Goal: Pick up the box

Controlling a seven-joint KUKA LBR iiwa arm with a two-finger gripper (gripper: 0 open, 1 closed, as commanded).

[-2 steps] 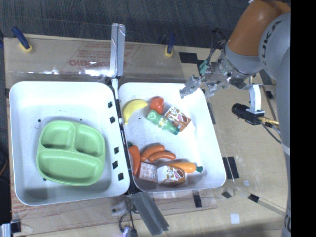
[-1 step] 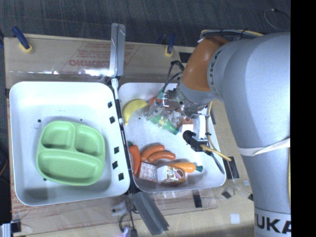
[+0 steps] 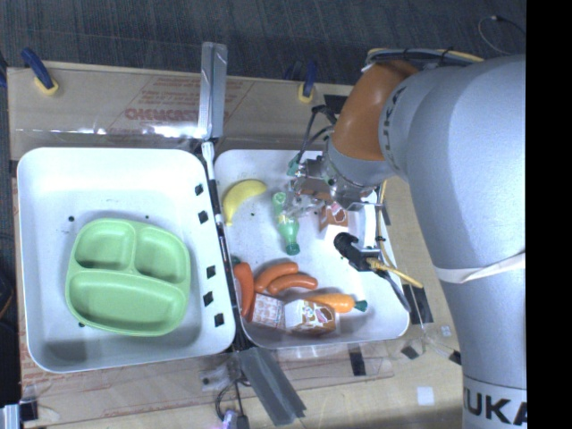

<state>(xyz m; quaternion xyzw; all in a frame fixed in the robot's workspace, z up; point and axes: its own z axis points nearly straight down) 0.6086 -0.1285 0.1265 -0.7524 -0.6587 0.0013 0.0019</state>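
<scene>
The box (image 3: 297, 315), a small brown and white carton with a printed label, lies flat at the near edge of the right bin (image 3: 384, 324). My gripper (image 3: 310, 197) hangs over the far middle of that bin, well behind the box and apart from it. It is just above a green bottle (image 3: 287, 228). A small reddish-brown piece (image 3: 335, 214) shows right beside the gripper's lower right; what it is cannot be made out.
In the right bin a yellow banana (image 3: 242, 196) lies at the far left, two orange sausages (image 3: 283, 279) and a carrot (image 3: 242, 290) sit just behind the box, and another carrot (image 3: 344, 303) touches its right end. The left bin (image 3: 45, 177) holds a green divided plate (image 3: 130, 276).
</scene>
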